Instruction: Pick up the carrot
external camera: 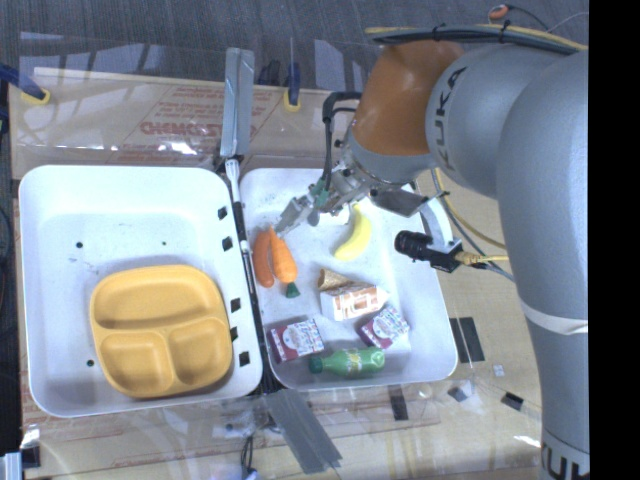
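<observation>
Camera view, right bin (pixel 430 363): carrot (pixel 273 256), orange, lying lengthwise close to the bin's left wall, green stub at its lower end; it looks like two orange pieces side by side, touching. Resting on the bin floor, free of the gripper

Same bin, other contents: banana (pixel 353 236) to the carrot's right; small carton (pixel 350 300) below the banana; two flat packets (pixel 296 338) toward the front; green bottle (pixel 348 362) lying along the front wall

Gripper (pixel 305 208): hanging over the bin's upper part, just above and right of the carrot's top end; fingers appear spread, one reaching toward the carrot, nothing between them

Left bin (pixel 40 268): yellow divided tray (pixel 160 328)

Step in hand, as judged: approach, grasp not yet made. Next move calls for shifting down-left over the carrot's middle, lowering with the fingers straddling its width, then closing; the nearby bin wall leaves little room on that side
</observation>
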You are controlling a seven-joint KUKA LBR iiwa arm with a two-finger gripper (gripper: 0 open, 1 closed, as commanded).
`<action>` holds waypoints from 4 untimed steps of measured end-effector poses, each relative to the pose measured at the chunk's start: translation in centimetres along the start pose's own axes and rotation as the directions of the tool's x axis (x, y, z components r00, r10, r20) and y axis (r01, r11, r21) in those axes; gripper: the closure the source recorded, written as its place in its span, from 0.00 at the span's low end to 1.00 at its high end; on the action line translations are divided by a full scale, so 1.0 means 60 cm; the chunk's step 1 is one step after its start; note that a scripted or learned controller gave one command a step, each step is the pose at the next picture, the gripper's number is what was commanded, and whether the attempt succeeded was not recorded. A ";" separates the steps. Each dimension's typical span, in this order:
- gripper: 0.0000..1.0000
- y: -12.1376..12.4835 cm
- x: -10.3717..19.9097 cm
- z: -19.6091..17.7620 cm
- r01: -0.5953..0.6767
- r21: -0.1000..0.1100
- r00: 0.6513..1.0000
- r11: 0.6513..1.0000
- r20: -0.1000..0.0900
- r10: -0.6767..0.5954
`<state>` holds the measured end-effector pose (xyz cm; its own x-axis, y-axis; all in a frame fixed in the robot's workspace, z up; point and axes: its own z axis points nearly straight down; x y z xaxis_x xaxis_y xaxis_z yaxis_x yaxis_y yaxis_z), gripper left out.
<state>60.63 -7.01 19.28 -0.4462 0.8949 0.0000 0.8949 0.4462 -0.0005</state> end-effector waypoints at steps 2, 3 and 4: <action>0.00 -0.084 -0.013 0.169 -0.093 0.003 0.996 0.996 -0.002 0.093; 1.00 -0.084 -0.014 0.152 -0.089 0.003 0.996 0.996 -0.002 0.089; 1.00 0.047 -0.058 0.000 0.079 0.000 0.997 0.997 0.001 -0.079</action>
